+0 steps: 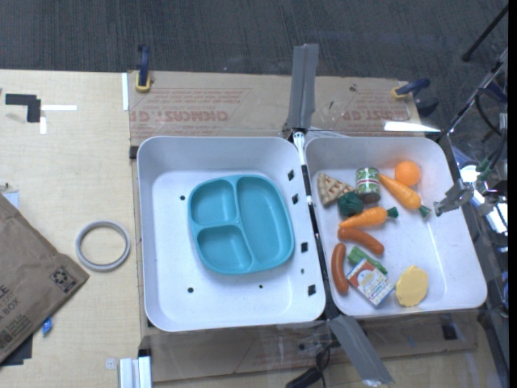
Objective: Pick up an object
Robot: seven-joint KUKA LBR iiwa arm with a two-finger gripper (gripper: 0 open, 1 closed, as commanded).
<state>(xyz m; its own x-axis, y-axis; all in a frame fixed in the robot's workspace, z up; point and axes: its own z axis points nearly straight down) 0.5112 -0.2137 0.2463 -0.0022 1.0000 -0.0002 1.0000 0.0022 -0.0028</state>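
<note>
The right bin [452,293] holds several toy foods. A waffle wedge [329,188], a green can [368,183] and an orange ball [408,172] lie at the back. Two carrots [401,191] [367,218] and a dark green broccoli piece [350,204] sit in the middle. Toward the front are an orange sausage [362,242], a red hot dog [339,267], a small carton [370,282] and a yellow round piece [412,286]. My gripper [455,200] hangs over the bin's right rim, just right of the back carrot, with nothing seen in it.
The left bin [161,297] bears a teal divided plate [241,223]. A tape ring [102,243] and a cardboard box [28,281] lie on the bench at left. Clamps [143,69] hold the cardboard behind the bins.
</note>
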